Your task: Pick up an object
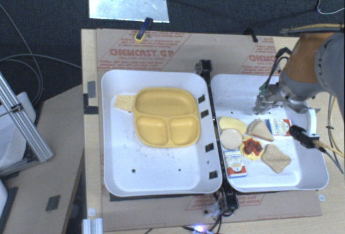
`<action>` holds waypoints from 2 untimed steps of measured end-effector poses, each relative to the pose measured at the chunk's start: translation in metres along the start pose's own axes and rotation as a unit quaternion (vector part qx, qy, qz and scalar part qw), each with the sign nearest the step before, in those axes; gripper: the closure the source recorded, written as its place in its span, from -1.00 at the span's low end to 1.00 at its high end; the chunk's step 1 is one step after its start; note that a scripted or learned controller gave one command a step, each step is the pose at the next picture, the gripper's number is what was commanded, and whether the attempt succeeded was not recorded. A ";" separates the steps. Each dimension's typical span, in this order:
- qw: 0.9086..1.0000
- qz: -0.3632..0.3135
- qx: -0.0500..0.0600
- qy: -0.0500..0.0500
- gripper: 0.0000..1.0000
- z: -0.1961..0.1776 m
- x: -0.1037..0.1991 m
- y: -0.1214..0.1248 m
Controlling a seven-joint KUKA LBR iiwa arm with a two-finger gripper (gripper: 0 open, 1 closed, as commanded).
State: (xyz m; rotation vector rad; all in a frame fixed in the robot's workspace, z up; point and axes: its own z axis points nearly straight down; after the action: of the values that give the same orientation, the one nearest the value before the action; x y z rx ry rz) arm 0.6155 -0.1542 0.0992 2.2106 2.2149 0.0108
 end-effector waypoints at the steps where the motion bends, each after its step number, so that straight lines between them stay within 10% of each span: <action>1: 1.000 0.000 0.001 0.000 -1.00 0.001 0.000 0.000; 2: 1.000 -0.002 0.008 0.003 -1.00 0.015 0.053 -0.048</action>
State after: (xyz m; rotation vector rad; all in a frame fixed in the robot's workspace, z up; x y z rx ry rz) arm 0.5678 -0.1018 0.0836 2.2175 2.2305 -0.0001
